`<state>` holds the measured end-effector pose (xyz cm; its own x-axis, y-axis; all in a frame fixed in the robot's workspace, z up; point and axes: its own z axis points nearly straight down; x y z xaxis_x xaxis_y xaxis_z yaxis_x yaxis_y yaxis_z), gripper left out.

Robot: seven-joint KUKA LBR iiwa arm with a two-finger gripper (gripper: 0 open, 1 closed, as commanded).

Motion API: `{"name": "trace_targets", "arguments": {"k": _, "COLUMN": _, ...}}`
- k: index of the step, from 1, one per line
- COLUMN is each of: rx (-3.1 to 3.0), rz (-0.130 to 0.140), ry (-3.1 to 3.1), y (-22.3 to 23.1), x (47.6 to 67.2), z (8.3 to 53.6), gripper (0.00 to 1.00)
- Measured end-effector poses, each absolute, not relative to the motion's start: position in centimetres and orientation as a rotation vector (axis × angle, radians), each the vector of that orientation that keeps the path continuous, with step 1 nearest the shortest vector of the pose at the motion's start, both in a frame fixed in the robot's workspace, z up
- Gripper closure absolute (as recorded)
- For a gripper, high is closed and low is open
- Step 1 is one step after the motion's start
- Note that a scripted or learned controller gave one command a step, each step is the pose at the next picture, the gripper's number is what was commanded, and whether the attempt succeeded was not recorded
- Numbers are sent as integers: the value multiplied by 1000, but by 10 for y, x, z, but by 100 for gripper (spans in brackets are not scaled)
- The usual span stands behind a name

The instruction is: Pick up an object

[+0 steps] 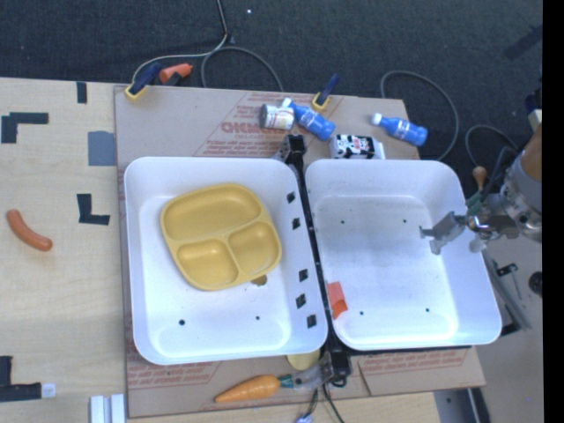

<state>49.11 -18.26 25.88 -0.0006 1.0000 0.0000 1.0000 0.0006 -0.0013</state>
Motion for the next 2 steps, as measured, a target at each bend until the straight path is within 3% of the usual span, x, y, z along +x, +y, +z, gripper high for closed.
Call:
{"name": "trace_targets", "arguments": {"k": 1, "rx": -2213, "rz": 0, "ry": -2227, "y": -137, "x": 560, "z": 87, "gripper": 0}}
{"name": "trace_targets", "arguments": {"k": 2, "rx": -2230, "rz": -3, "ry": -2228, "y": -211, "x": 618, "z": 154, "gripper": 0}}
